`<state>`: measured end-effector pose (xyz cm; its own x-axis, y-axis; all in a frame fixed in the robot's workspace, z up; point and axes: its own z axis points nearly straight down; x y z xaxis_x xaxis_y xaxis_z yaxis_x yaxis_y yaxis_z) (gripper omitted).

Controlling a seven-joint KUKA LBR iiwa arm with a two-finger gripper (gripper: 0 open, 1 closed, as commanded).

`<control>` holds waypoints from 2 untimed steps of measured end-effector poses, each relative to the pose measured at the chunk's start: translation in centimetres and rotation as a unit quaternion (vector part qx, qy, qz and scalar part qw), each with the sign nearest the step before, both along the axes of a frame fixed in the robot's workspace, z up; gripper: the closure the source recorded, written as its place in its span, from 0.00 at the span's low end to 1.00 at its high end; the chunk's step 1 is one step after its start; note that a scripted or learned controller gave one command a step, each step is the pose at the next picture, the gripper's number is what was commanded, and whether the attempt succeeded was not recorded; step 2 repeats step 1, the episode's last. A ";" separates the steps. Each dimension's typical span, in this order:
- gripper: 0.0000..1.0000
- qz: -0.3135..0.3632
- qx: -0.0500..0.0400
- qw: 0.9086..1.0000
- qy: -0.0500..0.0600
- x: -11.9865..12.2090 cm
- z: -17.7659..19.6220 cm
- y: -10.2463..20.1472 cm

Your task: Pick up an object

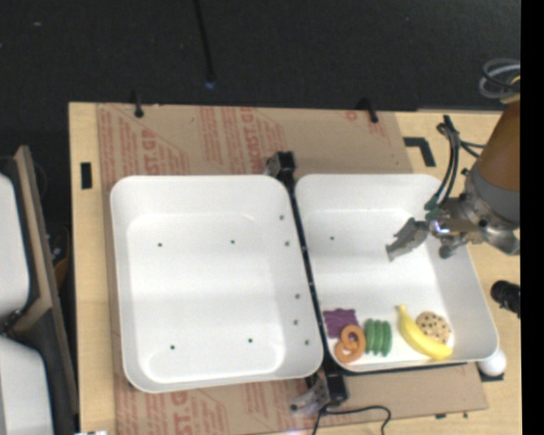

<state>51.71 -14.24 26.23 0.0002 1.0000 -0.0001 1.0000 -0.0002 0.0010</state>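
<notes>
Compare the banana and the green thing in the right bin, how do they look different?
The banana is yellow, long and curved, lying slantwise; the green thing is shorter, stubbier and ridged. The banana touches a cookie; the green thing sits beside an orange ring. Both lie along the right bin's near edge.

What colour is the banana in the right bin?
Yellow; the banana shows best in the camera view, along the bin's near edge.

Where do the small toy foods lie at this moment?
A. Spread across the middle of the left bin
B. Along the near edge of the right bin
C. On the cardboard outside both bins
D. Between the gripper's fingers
B. The banana, cookie, green piece, orange ring and purple piece sit in a row along the near edge of the right bin, below the gripper.
</notes>
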 end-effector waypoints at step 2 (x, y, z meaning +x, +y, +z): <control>0.00 -0.002 -0.001 1.000 0.000 -1.8 1.1 -3.9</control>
